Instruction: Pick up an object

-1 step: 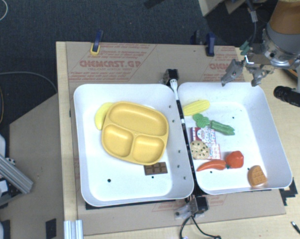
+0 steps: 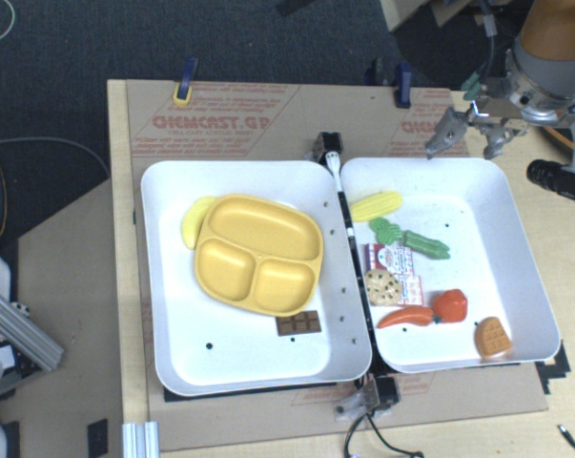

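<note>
Gripper (image 2: 468,134) open, empty, above right bin (image 2: 516,219) rim — toys clustered, likely to snag two or slip off corn (image 2: 376,204).

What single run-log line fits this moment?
arm: above right bin's far edge | gripper: open, holding nothing | right bin: toy food untouched

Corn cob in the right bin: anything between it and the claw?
Nothing visible. The claw hangs open above the right bin's far rim; the corn cob lies uncovered by the divider, the green vegetable just beside it.
</note>
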